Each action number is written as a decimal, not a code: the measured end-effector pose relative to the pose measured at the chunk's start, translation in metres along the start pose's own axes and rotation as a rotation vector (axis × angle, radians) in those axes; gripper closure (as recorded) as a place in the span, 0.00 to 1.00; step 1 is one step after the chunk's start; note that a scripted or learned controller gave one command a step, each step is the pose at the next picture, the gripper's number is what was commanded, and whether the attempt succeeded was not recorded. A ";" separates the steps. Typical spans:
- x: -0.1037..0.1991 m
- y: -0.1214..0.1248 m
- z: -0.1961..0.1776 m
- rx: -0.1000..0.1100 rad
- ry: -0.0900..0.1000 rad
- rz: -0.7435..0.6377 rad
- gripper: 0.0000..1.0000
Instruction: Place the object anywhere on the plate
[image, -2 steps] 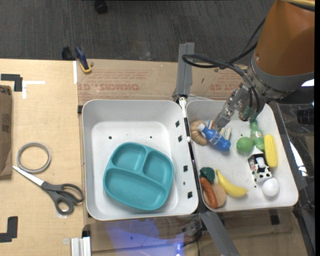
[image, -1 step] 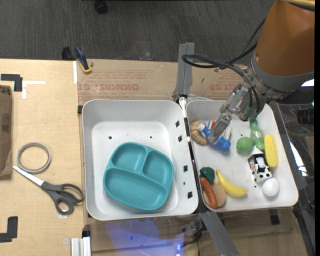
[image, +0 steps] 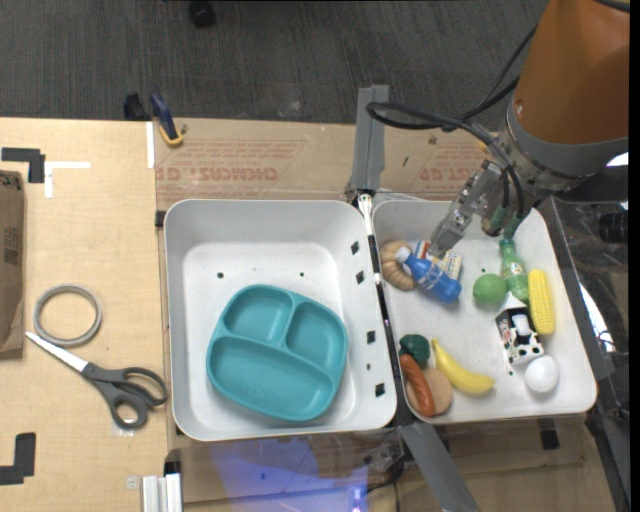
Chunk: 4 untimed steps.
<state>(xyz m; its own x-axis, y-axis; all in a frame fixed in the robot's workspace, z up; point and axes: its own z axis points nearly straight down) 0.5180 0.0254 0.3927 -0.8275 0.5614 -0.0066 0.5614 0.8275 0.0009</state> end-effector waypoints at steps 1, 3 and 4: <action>0.000 0.000 0.000 0.000 0.000 0.000 0.00; -0.001 0.001 -0.009 0.000 -0.002 -0.001 0.00; -0.003 0.001 -0.018 -0.001 -0.004 -0.002 1.00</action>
<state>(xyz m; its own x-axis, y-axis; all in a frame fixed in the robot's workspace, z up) 0.5210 0.0249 0.4103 -0.8287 0.5595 -0.0103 0.5595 0.8288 0.0015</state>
